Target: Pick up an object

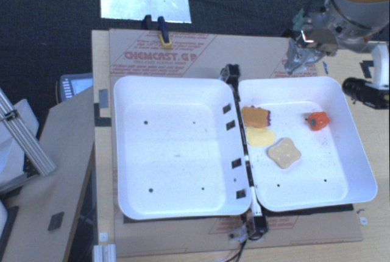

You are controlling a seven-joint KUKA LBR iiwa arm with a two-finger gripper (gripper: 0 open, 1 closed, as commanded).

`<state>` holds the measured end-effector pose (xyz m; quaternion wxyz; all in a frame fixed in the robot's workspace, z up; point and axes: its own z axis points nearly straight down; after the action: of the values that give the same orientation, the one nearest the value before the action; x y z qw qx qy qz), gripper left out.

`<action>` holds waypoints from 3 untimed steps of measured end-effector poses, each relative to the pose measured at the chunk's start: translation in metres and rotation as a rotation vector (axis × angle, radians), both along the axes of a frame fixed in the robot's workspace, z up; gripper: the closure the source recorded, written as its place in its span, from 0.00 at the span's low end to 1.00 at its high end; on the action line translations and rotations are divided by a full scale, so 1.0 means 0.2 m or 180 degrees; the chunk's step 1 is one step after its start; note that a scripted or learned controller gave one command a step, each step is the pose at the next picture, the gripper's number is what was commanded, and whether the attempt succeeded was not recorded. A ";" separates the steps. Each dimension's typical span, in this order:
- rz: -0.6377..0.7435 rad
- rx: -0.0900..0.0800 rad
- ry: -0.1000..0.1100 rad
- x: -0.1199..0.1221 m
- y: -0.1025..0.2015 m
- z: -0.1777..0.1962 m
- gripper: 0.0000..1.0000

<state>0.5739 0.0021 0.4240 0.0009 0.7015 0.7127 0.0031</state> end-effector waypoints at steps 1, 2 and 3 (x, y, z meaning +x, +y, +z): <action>0.0002 0.0006 -0.0002 0.11 0.57 0.12 1.00; 0.0014 0.0014 0.0000 -0.22 1.21 0.37 1.00; -0.0028 0.0004 0.0002 -0.45 1.16 0.57 1.00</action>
<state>0.4844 0.2346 0.5382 0.0003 0.7046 0.7096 0.0032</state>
